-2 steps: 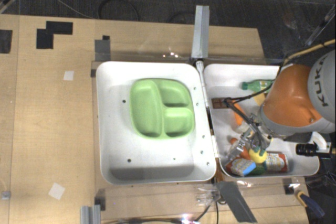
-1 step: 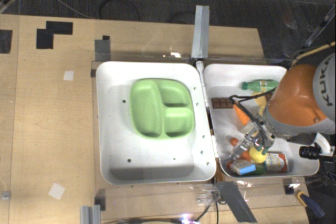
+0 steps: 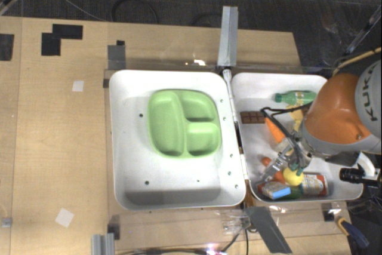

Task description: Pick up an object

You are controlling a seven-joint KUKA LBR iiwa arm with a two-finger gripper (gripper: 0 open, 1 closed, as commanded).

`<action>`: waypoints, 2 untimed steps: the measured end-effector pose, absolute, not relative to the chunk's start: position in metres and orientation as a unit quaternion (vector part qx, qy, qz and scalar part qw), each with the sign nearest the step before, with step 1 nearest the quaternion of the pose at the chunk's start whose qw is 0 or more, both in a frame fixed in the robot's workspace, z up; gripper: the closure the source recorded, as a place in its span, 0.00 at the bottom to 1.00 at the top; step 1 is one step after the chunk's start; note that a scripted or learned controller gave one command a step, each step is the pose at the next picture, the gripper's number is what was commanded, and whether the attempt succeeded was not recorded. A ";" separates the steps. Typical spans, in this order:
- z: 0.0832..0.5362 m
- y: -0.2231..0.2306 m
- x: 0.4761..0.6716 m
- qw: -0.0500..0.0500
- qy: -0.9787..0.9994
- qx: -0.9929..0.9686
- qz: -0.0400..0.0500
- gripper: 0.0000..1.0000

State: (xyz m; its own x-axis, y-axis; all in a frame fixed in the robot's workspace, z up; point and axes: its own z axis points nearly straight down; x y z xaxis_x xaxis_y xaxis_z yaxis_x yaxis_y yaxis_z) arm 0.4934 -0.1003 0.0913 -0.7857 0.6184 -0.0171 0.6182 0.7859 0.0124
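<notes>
Claw (image 3: 285, 165) hovers low in the right white bin (image 3: 250, 128), its grip impossible to read, just above the small yellow lemon-shaped toy (image 3: 292, 176) amid clutter, so a straight, centred drop should avoid the red-capped bottle (image 3: 313, 184) alongside.

The grey KUKA arm (image 3: 365, 106) is bulky and smooth-skinned, with part of its maker's name in dark letters on the pale casing near the edge. A broad, rounded orange band (image 3: 334, 113) bulges above the wrist, glossy like moulded plastic. Below it sits a darker grey collar, and a thin black cable (image 3: 285, 109) loops out beside the band. The metal two-finger gripper (image 3: 284, 165) is silvery, slim and angular, far smaller than the body behind it.
</notes>
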 end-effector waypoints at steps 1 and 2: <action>0.091 -0.092 0.494 0.011 0.920 0.392 0.003 0.00; 0.089 -0.125 0.592 0.007 0.918 0.396 0.002 0.00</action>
State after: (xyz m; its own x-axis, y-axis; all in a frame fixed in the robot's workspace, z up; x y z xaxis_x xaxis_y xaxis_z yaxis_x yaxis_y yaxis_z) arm 0.5924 -0.1246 0.0890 -0.6858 0.7277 -0.0123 0.7277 0.6859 0.0087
